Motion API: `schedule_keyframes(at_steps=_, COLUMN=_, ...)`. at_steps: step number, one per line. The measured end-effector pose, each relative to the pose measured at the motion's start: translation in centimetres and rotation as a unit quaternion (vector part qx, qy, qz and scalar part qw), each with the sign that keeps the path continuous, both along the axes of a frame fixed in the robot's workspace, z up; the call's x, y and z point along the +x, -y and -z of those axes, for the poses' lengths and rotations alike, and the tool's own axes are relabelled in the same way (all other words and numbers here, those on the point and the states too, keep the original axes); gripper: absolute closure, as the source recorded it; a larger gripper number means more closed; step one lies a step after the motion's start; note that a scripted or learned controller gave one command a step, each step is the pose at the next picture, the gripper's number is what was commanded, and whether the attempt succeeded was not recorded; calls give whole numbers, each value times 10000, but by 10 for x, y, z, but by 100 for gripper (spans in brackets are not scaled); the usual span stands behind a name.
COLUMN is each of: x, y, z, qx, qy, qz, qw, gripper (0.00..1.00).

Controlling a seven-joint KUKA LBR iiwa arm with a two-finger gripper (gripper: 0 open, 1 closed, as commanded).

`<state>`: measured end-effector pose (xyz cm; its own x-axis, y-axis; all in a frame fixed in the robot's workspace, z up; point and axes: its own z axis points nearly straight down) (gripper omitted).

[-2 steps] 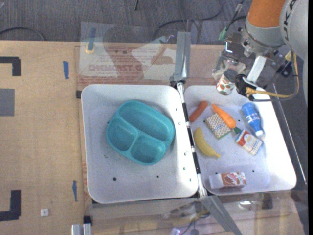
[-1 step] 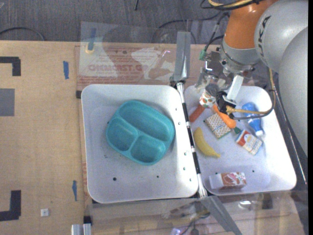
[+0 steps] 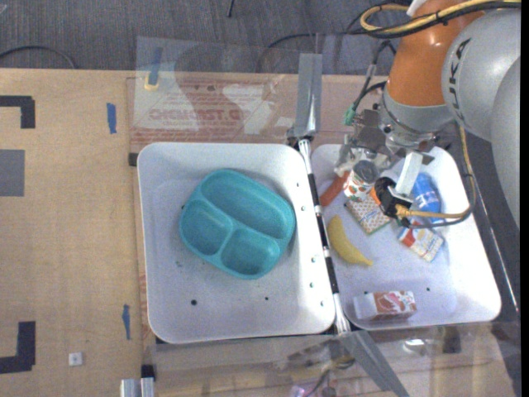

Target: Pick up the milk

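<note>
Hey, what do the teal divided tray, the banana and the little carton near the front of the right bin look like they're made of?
Teal tray: likely moulded plastic, with a smooth, matte, uniform colour and rounded compartments. Banana: probably a plastic toy, given its even yellow and faint sheen, though real fruit cannot be ruled out. Carton: looks like printed paperboard or a toy replica, with boxy flat faces and a red-and-white print.

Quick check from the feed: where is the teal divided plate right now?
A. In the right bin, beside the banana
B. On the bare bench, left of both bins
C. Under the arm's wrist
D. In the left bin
D. The teal divided plate lies inside the left bin, apart from the banana in the right bin.
</note>
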<state>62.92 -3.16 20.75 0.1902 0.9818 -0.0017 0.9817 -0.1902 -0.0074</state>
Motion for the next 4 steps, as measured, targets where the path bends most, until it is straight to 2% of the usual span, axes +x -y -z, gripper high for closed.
schedule_keyframes(at_steps=1, x=-75, y=89, z=71, qx=7, qy=5, qz=-71, qw=10000, gripper=100)
schedule_keyframes(at_steps=2, x=-118, y=63, z=-46, qx=1, qy=11, qz=-153, qw=9999, gripper=100)
schedule_keyframes(at_steps=3, x=-136, y=109, z=86, qx=7, qy=13, qz=114, qw=9999, gripper=100)
schedule_keyframes(at_steps=4, x=-149, y=65, z=-31, qx=-1, qy=6, qz=309, qw=9995, gripper=100)
